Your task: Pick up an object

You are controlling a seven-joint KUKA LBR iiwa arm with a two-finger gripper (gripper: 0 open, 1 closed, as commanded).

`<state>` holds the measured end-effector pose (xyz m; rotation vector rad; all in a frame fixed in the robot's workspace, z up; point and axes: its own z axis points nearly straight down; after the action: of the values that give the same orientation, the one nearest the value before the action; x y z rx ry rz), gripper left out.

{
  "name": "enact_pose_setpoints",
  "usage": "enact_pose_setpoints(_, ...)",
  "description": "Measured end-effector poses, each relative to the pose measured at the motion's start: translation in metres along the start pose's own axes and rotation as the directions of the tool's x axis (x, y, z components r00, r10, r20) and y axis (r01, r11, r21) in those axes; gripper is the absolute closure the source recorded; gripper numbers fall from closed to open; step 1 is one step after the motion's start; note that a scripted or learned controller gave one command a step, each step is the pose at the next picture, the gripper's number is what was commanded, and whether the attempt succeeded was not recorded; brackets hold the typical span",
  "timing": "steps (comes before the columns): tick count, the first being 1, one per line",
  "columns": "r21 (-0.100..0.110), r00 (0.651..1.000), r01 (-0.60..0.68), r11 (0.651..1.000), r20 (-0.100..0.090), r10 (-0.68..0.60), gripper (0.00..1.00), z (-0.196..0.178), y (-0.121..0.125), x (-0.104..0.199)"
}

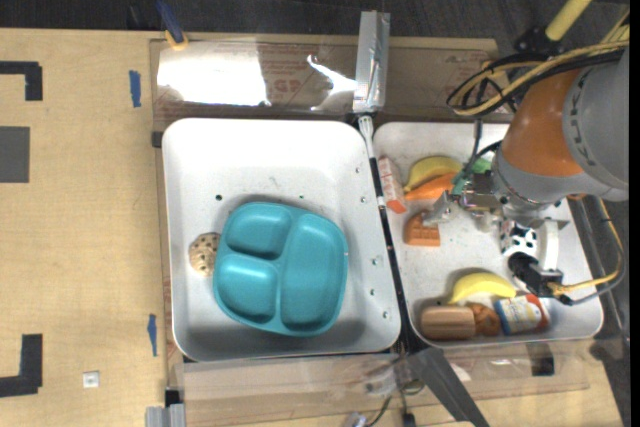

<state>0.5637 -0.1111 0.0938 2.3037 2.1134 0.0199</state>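
My gripper (452, 202) hangs low over the right bin (585, 315), near its middle left. Just below and left of it lies a small orange block (421, 234). Close above it sit a yellow banana (432, 167) and an orange carrot-like piece (432, 185). The grey wrist with its orange band (535, 140) hides the bin's upper right part. I see nothing clearly held in the gripper.
A second banana (478, 286), a brown bread-like roll (448, 321) and a small bottle (521, 314) line the right bin's front edge. A wrapped bar (387, 180) lies along its left wall. The left bin (260, 155) holds a teal divided plate (282, 266) and a cookie (204, 253).
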Motion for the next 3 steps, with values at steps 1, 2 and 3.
enact_pose_setpoints(1, 0.002, 0.997, -0.082, 0.997, 0.001, 0.082, 0.0, 0.001, 0.027, 0.011)
enact_pose_setpoints(2, 0.001, 0.999, -0.045, 0.999, 0.001, 0.045, 0.0, 0.001, 0.078, 0.024)
enact_pose_setpoints(3, -0.004, 0.999, -0.041, 0.999, -0.002, 0.041, 1.0, -0.012, 0.08, 0.027)
